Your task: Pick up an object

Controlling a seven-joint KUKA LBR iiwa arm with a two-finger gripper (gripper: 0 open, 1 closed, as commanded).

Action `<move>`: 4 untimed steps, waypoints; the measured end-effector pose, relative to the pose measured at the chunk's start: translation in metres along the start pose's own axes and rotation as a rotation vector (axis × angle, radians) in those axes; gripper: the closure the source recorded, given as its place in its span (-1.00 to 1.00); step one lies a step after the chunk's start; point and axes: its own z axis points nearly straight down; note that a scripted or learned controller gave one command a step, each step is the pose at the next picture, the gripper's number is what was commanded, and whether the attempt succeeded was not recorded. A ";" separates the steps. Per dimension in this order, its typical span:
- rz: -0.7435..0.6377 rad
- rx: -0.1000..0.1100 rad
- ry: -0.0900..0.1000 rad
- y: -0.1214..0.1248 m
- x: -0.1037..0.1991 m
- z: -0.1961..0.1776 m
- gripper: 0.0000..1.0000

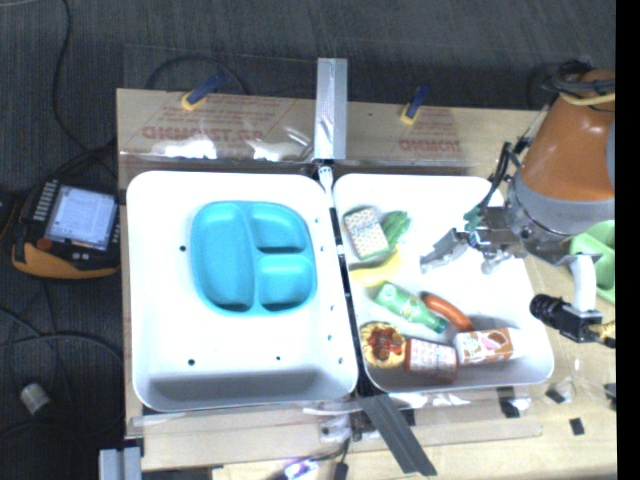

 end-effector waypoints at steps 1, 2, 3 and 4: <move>0.046 0.000 -0.001 0.046 0.026 0.059 -1.00; 0.097 0.000 0.000 0.045 0.017 0.144 -1.00; 0.098 0.009 0.002 0.044 0.016 0.139 1.00; 0.295 -0.001 -0.006 0.054 0.023 -0.045 1.00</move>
